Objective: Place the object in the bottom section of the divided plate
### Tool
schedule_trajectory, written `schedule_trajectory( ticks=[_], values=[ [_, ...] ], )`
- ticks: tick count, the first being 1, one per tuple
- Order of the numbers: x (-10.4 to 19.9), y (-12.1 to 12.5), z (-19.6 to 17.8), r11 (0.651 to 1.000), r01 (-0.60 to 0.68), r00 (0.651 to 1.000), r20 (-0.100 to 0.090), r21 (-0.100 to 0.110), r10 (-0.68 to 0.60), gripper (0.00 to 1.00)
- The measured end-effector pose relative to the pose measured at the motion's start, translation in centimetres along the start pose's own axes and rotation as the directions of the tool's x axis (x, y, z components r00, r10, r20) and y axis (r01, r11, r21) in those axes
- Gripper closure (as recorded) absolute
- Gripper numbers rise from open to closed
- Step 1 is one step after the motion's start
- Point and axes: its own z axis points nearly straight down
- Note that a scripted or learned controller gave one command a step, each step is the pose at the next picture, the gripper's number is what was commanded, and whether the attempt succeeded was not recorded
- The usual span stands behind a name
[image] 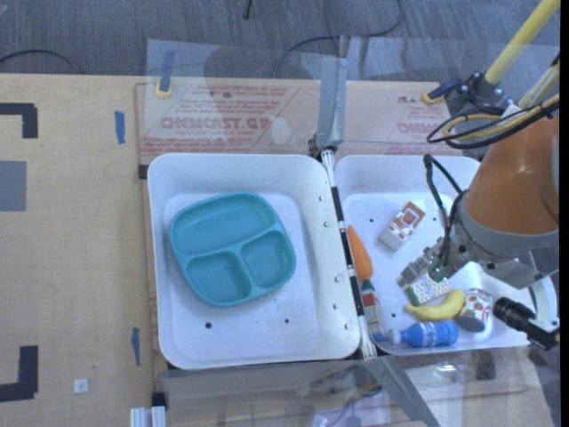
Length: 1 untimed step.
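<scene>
Left bin: holds the divided plate.
Right bin: beside plate, crowded.
Arm: over right bin.
Gripper: finger state cannot tell.
Banana: likely target, just below gripper, long axis across, far right of plate.

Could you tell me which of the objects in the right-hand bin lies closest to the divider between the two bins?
The carrot: orange and slender, it lies along the divider; the others sit further right.
</scene>
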Motion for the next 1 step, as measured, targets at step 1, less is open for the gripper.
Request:
schedule_trajectory(
  ticks=[1],
  values=[
    [-0.09,-0.04,-4.13,0.997,-0.077,0.997,0.000,0.001,0.077,1.00]
  ],
)
